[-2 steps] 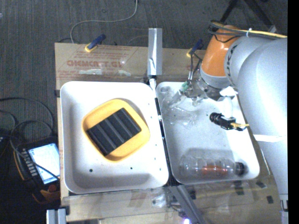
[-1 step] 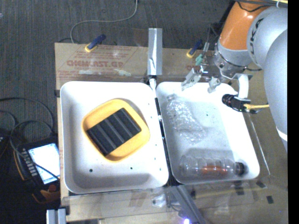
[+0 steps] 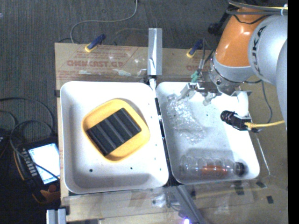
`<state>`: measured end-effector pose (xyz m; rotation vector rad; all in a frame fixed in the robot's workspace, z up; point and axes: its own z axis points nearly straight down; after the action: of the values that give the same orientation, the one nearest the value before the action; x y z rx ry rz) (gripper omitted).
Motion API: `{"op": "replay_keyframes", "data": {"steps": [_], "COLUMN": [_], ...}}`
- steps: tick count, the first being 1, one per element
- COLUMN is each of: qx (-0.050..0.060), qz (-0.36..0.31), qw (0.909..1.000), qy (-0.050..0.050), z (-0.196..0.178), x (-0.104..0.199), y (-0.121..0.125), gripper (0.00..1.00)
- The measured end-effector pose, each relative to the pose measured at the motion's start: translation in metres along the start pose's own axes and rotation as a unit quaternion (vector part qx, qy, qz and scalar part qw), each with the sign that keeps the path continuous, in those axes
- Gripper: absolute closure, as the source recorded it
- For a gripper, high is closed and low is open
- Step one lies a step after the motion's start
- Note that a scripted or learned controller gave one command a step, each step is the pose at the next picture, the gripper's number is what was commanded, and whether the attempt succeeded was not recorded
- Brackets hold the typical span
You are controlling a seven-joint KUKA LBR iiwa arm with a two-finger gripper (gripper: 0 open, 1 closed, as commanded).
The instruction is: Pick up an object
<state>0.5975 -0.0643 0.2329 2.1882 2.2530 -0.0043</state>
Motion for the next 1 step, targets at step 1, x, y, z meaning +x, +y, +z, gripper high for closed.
{"op": "replay_keyframes", "data": {"steps": [1], "qx": [0.001], "qz": [0.026], "qw": [0.9997], "qy": [0.0], "z": [0.0499], "x": [-0.0156], "y": [-0.0223], "gripper": [0.0]}}
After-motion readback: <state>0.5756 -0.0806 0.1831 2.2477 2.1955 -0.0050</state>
